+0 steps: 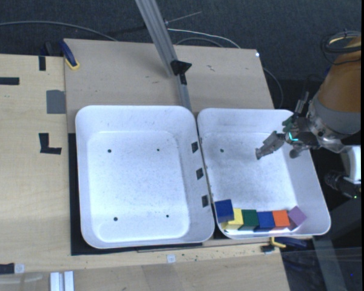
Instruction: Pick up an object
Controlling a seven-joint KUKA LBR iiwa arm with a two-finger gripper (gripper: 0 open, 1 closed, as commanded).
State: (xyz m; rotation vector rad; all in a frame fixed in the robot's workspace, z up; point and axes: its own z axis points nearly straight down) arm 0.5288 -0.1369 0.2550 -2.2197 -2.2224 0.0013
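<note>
Orange, purple, green, yellow and two blues: the blocks sit in a tight row against the near wall of the right bin [303, 180], well apart from my fingers [276, 153]. My fingers hang over the far right part of that same bin, spread apart with nothing between them, one grey finger slanting down to the left and the other shorter and closer to the wrist. The row lies nearer than they do and a little to the left.

Reading the row from left to right, the first blue block [223, 209] stands slightly farther from the wall than its neighbours, then come the yellow block [234, 219], the green block [249, 217], the second blue block [266, 219], the orange block [281, 217] and the purple block [297, 214], which is turned at an angle in the bin's near right corner. All look like small plain cubes touching side to side.

The yellow block is partly hidden behind the first blue one, and the bin's rim cuts off the bottoms of the row. I cannot tell whether any block rests on another. My arm [343, 96] is cut off at the right edge. The left bin [85, 162] sits beside the right one on the table [24, 102].
</note>
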